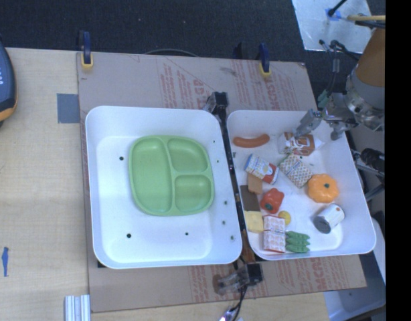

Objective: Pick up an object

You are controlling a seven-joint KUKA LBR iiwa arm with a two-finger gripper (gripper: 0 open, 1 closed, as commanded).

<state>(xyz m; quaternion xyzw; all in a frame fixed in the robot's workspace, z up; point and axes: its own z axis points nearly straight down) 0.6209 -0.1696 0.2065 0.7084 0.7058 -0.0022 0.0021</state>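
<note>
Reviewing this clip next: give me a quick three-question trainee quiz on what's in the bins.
1. True or false: the green plate lies in the left bin.
2. Which item lies nearest the right bin's far edge? A) sausage B) pumpkin C) green beans
3. Fill in: the gripper hovers over the ___ bin.

Key: 1 true; 2 A; 3 right.

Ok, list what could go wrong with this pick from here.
The end effector sits at the right white bin's far edge, above a small brown-and-white packet; it might clip the rim. The toys are crowded: the checkered carton and round orange pumpkin toy lie close by, so a grasp may nudge or catch a neighbour.
</note>
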